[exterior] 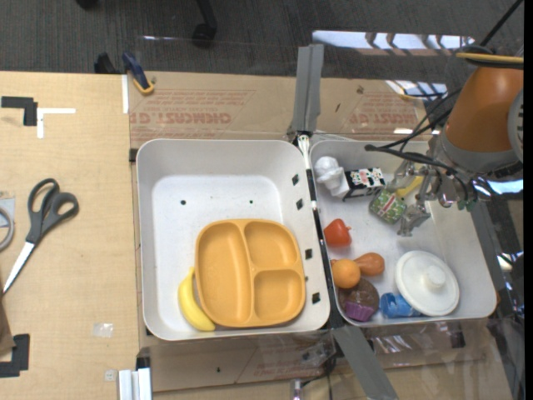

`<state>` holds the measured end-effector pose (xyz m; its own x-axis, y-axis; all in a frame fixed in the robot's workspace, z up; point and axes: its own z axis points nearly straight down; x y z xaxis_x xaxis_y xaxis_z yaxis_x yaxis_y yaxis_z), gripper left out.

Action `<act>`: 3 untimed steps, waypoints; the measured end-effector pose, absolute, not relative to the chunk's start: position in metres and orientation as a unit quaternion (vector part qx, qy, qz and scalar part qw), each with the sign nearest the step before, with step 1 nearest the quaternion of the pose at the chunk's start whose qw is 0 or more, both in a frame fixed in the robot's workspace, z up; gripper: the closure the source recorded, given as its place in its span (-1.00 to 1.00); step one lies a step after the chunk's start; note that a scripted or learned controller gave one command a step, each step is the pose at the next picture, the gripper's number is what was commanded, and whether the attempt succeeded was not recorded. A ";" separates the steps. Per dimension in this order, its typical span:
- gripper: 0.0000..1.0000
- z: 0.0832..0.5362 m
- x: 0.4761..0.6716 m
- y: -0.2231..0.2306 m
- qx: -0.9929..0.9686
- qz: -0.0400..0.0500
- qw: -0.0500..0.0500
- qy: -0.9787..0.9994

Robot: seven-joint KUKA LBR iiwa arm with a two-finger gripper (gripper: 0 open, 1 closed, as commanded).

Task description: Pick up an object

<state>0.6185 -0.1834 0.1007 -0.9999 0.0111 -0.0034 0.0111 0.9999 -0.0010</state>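
Observation:
My gripper (414, 215) hangs low over the back half of the right bin (479, 265), below the arm's orange band (487, 107). It sits right against a green speckled packet (386, 205) with a yellow piece at its top; the view is too cluttered to say whether they touch. Behind the packet lie a black-and-white box (364, 179) and a white lumpy object (328, 174). Nearer the front are a red pepper-like toy (337, 233), an orange fruit (346, 272), a purple item (360, 302), a blue item (396, 306) and a round white lid (426, 281).
The left bin (166, 223) holds a yellow divided plate (250, 272) with a banana (191, 305) tucked at its left edge. Scissors (40, 215) lie on the bench far left. A grey divider strip (306, 90) runs behind the bins.

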 end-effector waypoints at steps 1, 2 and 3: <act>-1.00 0.094 0.627 -0.145 0.053 0.000 0.002 0.999; 1.00 0.105 0.628 -0.145 0.052 -0.002 0.005 0.999; 1.00 0.232 0.653 -0.157 0.023 -0.001 0.004 1.000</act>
<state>0.6532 -0.1572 0.2316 -0.9989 0.0456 -0.0089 0.0456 0.9990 -0.0020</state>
